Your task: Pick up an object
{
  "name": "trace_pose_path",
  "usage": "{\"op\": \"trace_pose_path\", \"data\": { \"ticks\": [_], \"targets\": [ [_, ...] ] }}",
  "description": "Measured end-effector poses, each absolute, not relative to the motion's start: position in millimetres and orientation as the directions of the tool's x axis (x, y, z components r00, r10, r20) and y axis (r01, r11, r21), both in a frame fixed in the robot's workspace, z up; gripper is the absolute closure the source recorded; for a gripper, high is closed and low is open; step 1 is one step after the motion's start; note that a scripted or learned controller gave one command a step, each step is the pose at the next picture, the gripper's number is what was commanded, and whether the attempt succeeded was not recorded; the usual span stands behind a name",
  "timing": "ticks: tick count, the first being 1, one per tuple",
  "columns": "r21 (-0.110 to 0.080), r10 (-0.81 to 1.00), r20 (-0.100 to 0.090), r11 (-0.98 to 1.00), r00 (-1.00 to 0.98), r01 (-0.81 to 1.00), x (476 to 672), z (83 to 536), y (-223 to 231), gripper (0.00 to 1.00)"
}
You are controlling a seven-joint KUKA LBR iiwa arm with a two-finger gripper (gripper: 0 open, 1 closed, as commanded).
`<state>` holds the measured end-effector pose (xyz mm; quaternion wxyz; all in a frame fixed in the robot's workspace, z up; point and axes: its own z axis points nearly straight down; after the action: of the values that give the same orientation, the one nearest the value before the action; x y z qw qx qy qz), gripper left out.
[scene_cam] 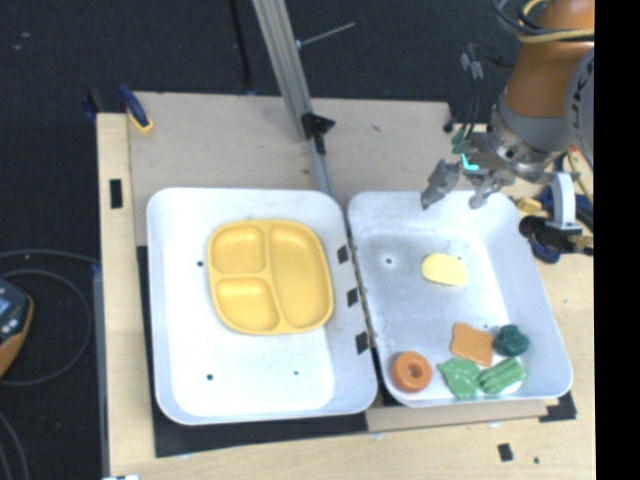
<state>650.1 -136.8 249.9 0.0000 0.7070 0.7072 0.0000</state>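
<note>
The arm (548,78) is cut off by the frame's right edge

Hand (461,192) raised, fingers apart

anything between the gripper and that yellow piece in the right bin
Nothing visible. The gripper hangs with open jaws over the far edge of the right bin, and bare bin floor separates it from the yellow piece. The other toys sit clustered at the near end.

2 white bins (180,298), 1 yellow tray (270,275), 6 toy foods (444,269)
</note>
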Motion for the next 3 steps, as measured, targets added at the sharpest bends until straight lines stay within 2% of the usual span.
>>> {"op": "trace_pose_path", "data": {
  "ticks": [1,3],
  "targets": [
    [0.002,1.0,0.0,0.001,-0.001,1.0,650.6,251,-137,0.0],
    [-0.004,1.0,-0.002,-0.001,0.001,1.0,649.7,148,-151,0.0]
  ]
}}
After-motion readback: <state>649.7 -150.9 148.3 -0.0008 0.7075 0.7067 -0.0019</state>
